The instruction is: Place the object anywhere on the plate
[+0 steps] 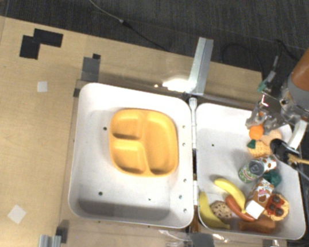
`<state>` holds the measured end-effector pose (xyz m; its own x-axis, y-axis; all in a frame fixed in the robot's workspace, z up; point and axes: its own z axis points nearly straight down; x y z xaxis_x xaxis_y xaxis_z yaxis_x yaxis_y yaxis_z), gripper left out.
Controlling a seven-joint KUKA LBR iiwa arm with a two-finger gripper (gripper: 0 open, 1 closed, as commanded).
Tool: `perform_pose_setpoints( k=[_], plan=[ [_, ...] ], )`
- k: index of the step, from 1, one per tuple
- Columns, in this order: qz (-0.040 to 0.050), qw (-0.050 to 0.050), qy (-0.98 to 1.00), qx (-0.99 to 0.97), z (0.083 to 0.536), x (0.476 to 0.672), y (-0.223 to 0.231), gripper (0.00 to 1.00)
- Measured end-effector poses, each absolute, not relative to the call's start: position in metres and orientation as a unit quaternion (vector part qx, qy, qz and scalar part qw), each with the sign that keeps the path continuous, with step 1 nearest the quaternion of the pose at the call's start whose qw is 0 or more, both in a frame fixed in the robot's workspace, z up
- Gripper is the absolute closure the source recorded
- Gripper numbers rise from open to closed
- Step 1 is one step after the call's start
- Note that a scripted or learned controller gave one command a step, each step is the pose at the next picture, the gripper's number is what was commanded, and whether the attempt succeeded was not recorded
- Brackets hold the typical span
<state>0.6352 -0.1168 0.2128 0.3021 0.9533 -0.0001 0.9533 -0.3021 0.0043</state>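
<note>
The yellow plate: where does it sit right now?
In the camera view the yellow plate lies in the left bin, about centred, across the divider from the toy food heaped in the right bin.

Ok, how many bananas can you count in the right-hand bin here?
2. One banana lies in the middle of the pile; the other banana curves along the right bin's near-left corner, beside a cookie. The clutter could hide more.
</note>
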Motion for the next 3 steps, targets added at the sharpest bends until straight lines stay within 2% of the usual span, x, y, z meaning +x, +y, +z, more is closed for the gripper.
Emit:
perform_pose_setpoints(
  k=[1,2,3],
  plan=[
    [0.0015,0.0,0.626,0.78,0.184,0.619,-0.046,1.0],
    [0.0017,0.001,0.738,0.674,0.185,0.611,0.028,1.0],
    [0.0016,0.001,0.738,0.675,0.185,0.611,0.027,0.0]
  ],
)
